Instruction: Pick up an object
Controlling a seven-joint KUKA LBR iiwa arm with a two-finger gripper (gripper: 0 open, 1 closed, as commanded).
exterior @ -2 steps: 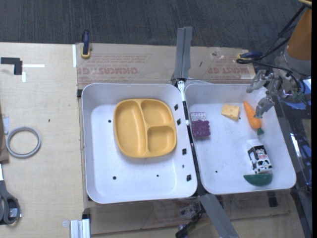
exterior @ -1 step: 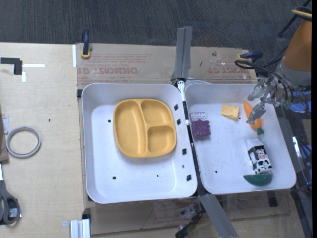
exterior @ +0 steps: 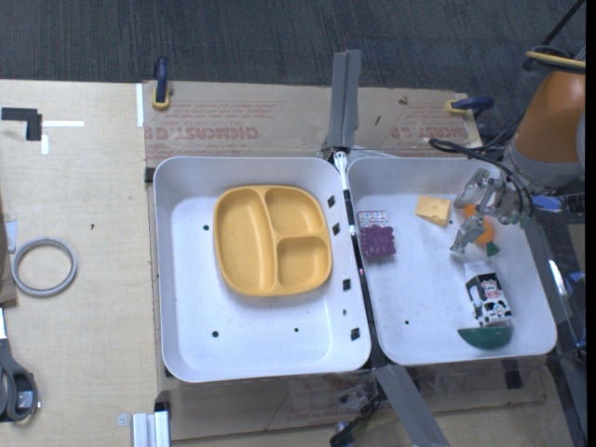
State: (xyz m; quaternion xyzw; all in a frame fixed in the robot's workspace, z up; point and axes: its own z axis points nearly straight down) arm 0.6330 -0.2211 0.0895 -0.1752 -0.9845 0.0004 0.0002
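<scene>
Two white bins (exterior: 177, 277), one yellow tray (exterior: 273, 240), one cheese wedge (exterior: 433, 210), one claw (exterior: 466, 240)

Left bin (exterior: 177, 277) contains a yellow divided plate (exterior: 273, 240). Right bin (exterior: 419, 333) contains a cheese wedge (exterior: 433, 210), a purple block (exterior: 377, 242), a small card (exterior: 372, 218), a cow-patterned item (exterior: 487, 298) and a teal piece (exterior: 486, 336). The pincer (exterior: 466, 240) sits low over the right bin, beside an orange object (exterior: 484, 234). A tape roll (exterior: 42, 266) lies on the surface (exterior: 84, 343).
</scene>
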